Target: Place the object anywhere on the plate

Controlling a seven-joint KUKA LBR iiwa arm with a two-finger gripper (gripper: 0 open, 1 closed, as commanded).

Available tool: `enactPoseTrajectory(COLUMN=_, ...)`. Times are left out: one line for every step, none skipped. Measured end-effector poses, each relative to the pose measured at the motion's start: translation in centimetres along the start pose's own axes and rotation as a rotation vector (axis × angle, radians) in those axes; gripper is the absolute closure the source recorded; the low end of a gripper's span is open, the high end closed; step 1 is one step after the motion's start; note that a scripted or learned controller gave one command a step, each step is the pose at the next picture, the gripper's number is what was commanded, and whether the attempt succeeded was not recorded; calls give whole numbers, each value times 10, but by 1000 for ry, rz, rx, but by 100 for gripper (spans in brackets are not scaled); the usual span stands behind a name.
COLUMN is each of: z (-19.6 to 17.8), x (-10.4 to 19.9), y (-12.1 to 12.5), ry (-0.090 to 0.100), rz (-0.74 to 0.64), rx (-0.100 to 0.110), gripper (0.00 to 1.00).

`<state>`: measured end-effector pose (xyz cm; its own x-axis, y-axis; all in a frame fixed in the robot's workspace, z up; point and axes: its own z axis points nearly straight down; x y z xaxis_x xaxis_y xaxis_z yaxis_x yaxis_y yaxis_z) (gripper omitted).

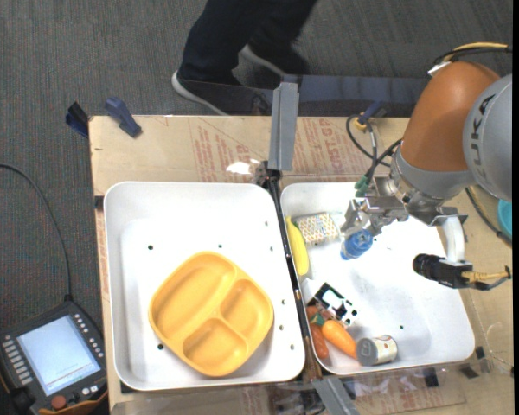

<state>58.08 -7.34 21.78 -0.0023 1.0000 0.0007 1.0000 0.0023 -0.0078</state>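
Observation:
A yellow plate [211,312] with three compartments lies in the left white bin [130,206], and nothing rests on it. My gripper [360,232] hangs over the upper middle of the right bin [432,318], well to the right of the plate. A small blue bottle [356,246] sits between the fingertips, and the gripper is shut on it. Its upper part is hidden by the fingers, and I cannot tell whether it is off the bin floor.
The right bin also holds a yellow banana-like piece [299,249], a pale textured block [317,227], a black-and-white item [334,301], a carrot [338,338] and a small can [377,350]. A raised divider [285,223] separates the bins. A teach pendant [50,353] sits at the lower left.

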Motion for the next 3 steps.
enactPoseTrajectory(z=33, x=83, y=-38, ry=0, rz=-310, rx=-1, gripper=100)
enactPoseTrajectory(z=14, x=76, y=-12, ry=-1, rz=-290, rx=-4, gripper=100)
enactPoseTrajectory(z=-22, x=94, y=-38, ry=-1, rz=56, rx=-3, gripper=100)
